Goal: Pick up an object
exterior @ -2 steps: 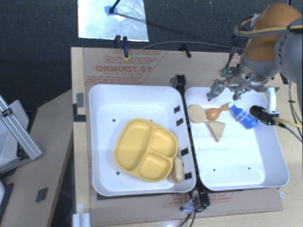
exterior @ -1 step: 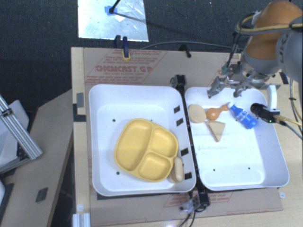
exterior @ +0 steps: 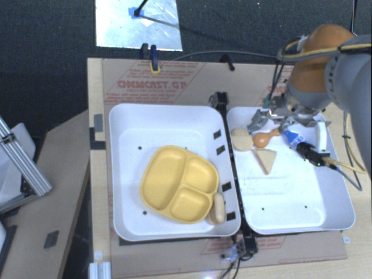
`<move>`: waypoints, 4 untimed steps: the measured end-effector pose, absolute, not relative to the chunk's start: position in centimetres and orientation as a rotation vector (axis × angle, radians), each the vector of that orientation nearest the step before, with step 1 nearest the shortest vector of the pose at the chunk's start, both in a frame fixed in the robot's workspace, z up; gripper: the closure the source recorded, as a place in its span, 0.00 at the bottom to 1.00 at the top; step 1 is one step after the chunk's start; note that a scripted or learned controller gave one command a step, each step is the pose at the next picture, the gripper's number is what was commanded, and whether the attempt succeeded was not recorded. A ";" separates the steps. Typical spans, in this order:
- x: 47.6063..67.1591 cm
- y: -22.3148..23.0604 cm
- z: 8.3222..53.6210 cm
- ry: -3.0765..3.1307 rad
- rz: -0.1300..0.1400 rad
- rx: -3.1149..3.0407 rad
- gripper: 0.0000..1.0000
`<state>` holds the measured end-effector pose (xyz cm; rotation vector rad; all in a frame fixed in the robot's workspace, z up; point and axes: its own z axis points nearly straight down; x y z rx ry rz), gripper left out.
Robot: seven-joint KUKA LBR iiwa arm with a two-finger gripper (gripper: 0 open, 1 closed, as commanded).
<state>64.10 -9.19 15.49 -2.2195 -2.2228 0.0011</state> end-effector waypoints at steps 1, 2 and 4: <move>64.1 -9.0 11.4 -2.222 0.002 -2.219 0.00; 64.4 -9.5 9.0 -2.226 0.002 -2.229 0.00; 63.9 -10.4 15.2 -2.225 -0.005 -2.224 1.00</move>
